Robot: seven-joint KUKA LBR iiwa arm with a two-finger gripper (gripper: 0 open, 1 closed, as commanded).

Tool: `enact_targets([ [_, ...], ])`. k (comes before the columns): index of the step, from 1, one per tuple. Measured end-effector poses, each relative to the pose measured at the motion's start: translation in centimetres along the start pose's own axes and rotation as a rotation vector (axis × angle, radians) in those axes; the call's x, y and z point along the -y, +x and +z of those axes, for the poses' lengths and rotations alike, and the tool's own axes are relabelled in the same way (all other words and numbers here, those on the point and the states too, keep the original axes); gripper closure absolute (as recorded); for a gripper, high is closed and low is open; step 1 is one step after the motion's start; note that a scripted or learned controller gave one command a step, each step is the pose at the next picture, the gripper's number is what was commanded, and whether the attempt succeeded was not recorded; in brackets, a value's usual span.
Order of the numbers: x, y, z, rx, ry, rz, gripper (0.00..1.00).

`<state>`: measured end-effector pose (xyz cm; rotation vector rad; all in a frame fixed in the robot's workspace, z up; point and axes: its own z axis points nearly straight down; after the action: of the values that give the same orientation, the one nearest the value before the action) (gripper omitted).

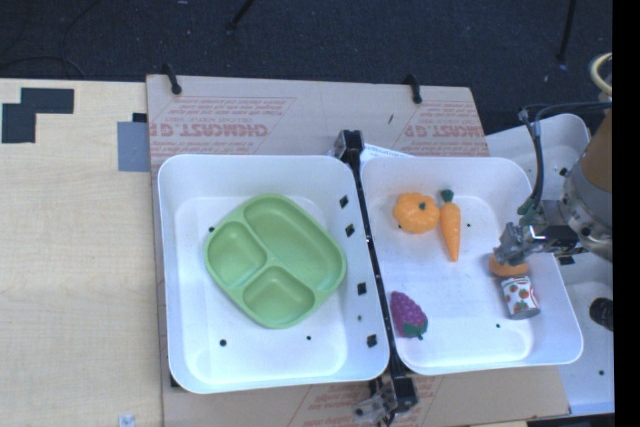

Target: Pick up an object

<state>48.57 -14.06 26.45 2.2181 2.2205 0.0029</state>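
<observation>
Two bins point(200, 355) sit side by side; the gripper point(516, 245) hangs over the right one, whether open or closed I cannot tell. A small can point(518, 295) lies just below it, with a carrot point(451, 230) and pumpkin point(416, 213) to its left.

Red printed lettering on the cardboard sheet point(300, 120) beneath the two bins, upside down in the camera view; left instance legible roughly as "CHEMCAST GP", exact letters uncertain. Second instance of the same print at the right of the sheet, cut off by the right bin, only "GP" discernible. Further red print on the cardboard strip at the lower edge, too small to read. Patterned label on the small can point(518, 296) in the right bin point(480, 170); no readable characters.
</observation>
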Motion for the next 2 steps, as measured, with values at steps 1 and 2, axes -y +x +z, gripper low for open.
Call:
enact_targets([
  [1,0.0,-0.1,-3.0,-0.001,0.003,0.0,1.0],
  [2,-1.3,4.5,-2.9,-0.002,0.005,-0.002,1.0],
])
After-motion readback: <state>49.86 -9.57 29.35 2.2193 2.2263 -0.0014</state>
